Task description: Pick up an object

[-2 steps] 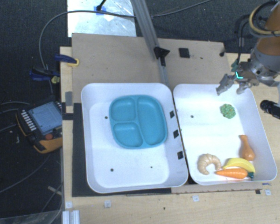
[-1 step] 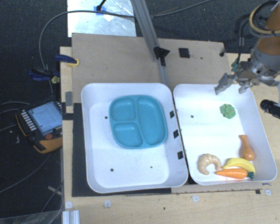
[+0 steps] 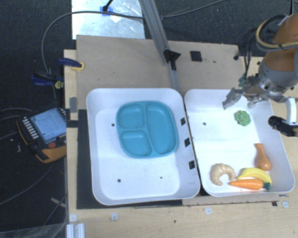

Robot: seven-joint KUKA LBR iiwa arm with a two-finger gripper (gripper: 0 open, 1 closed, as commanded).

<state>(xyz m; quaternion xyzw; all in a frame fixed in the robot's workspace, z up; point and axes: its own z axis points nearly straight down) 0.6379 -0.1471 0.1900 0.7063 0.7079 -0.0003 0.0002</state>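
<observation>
gripper (image 3: 242, 97) sits over the back edge of the right bin (image 3: 208, 143), arm coming in from the right. fingers look spread apart, nothing between them

candidates all in the right bin: green broccoli piece (image 3: 242, 117) just in front of the gripper, near but not touching. orange-brown drumstick (image 3: 261, 157) further forward by the right wall. front corner cluster: croissant (image 3: 222, 173), banana (image 3: 255, 174) and carrot (image 3: 247, 184), packed close, carrot lying across the front of the banana, croissant just beside the carrot tip

left bin (image 3: 104, 177) holds a blue divided plate (image 3: 147, 129), well apart from the gripper

a grey pole (image 3: 154, 21) slants down across the counter (image 3: 114, 58) to the gap between the bins at the back. blue clamps (image 3: 52, 73) and a handheld controller (image 3: 43, 133) sit off the counter's left edge with cables

broccoli stands alone with open bin floor around it; the corner cluster is tight against the bin walls
</observation>
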